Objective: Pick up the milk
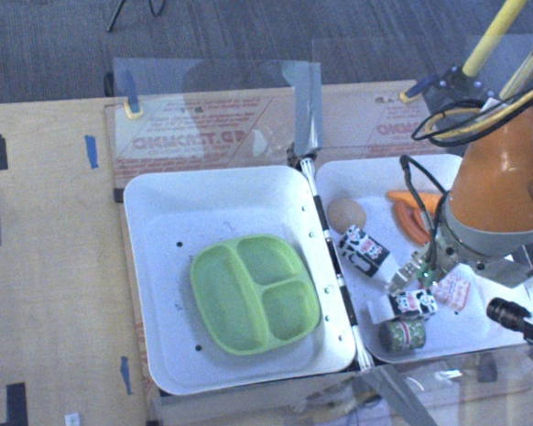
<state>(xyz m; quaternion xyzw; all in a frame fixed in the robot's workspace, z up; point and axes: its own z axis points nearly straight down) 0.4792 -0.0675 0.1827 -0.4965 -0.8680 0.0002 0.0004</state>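
In right bin (pixel 469 334), milk (pixel 362 249), can (pixel 404 334), egg (pixel 346 215)

plate (pixel 254 294) in left bin (pixel 156 207), egg (pixel 346 215) in right bin (pixel 360 174)

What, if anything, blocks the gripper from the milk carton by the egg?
Likely nothing, yes: the milk carton lies uncovered, bare bin floor between it and the gripper; the egg sits close.

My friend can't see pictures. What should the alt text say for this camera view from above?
A grey and orange robot arm reaches into the right white bin, its gripper just above a small cow-patterned milk carton. Nearby lie another milk carton, an egg, a carrot and a can; the left bin holds a green divided plate.
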